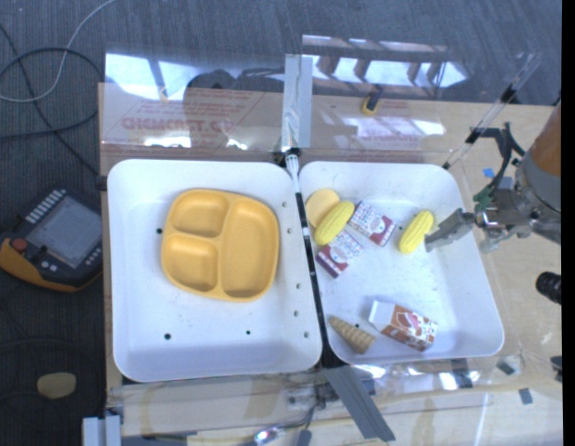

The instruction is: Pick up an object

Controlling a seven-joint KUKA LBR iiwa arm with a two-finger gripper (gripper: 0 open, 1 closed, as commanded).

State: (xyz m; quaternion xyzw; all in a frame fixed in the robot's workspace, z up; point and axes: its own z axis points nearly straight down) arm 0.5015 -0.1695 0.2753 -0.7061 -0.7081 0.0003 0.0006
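The right bin (473, 291) holds several small items. Two yellow corn cobs lie in it, one (333, 221) near the divider and one (416, 231) further right. Between them is a red-and-white packet (372, 222), with a second packet (335, 254) below the left cob. A waffle cone (350, 333) and a small red-and-white carton (405, 324) rest near the front wall. My gripper (448, 231) reaches in from the right, low over the bin's right side, its tip just right of the right corn cob. Nothing shows held in it.
The left bin (138, 333) carries a yellow divided plate (220, 243). Clear plastic panels (361, 110) stand behind both bins. A teach pendant (47, 240) and cables lie on the dark floor to the left. The arm's wrist (519, 207) hangs over the right bin's right rim.
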